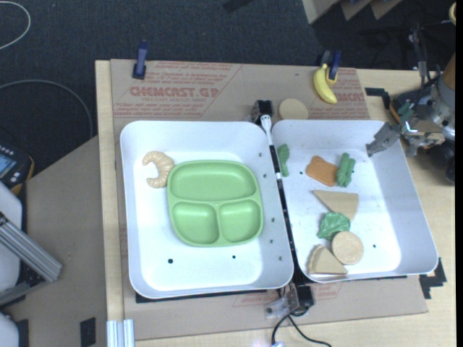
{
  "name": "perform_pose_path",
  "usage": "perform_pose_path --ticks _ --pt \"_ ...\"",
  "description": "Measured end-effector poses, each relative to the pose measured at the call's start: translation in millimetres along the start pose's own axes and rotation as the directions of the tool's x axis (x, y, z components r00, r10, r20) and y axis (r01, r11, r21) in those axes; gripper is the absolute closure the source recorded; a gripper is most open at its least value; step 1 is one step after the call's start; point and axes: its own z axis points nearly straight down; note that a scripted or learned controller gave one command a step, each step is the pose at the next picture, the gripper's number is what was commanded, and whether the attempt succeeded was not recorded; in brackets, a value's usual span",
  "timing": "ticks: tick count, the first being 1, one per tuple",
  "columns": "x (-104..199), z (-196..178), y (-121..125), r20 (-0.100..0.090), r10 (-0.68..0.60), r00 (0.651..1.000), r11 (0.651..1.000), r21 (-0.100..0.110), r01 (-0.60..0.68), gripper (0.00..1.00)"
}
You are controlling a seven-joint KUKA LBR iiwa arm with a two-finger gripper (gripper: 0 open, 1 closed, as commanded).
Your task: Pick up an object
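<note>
Over rt bin's far rim [329, 123] — fingers [379, 144] w/ grip state unclear, croissant [158, 168] beside green tray [215, 201]

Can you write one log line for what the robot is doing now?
gripper: over right white bin top-right corner | holding: nothing seen | orange toy wedge: untouched | green divided plate: left bin

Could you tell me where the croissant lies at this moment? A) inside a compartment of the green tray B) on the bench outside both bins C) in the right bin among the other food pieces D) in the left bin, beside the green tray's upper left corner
D: the croissant rests on the left bin floor, just beside the green tray, outside its compartments.
</note>
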Motion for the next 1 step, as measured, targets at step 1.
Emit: perform_pose_path --ticks 1 --pt "19.3 146.3 36.9 -0.004 -0.003 1.0 1.0 0.008 0.003 0.0"
